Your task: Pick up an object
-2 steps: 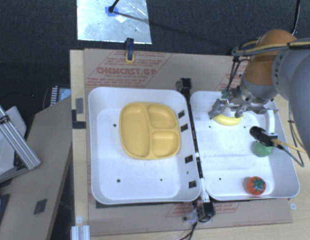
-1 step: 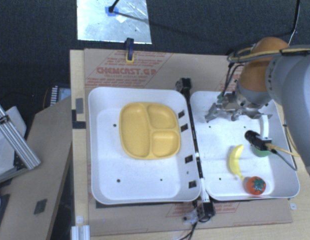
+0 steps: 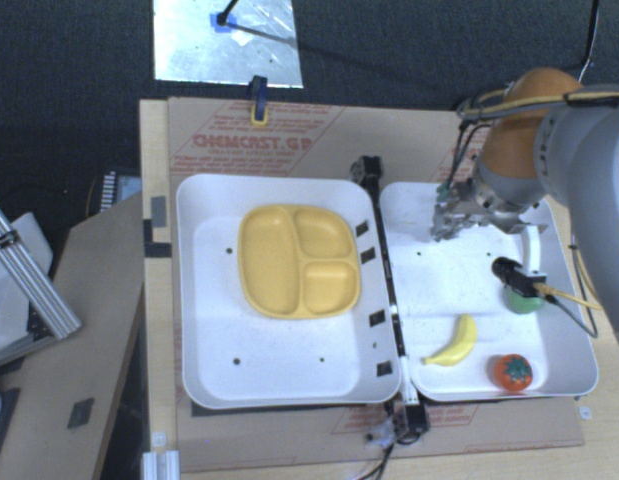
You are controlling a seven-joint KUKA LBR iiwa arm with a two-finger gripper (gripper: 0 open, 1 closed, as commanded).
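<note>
My gripper (image 3: 447, 224) hangs over the far left part of the right bin (image 3: 429, 268), above bare bin floor. A yellow banana (image 3: 454, 342) lies near that bin's front, well in front of the gripper. A red-orange tomato-like fruit (image 3: 513, 371) with a green top sits in the front right corner. A small green object (image 3: 525, 302) rests by the right wall, partly hidden. No object touches the gripper.
The left bin (image 3: 209, 348) holds a yellow divided plate (image 3: 297, 261) near its middle. A black divider strip (image 3: 381, 268) runs between the two bins. The grey arm (image 3: 579, 148) reaches in from the right over the right bin's far corner.
</note>
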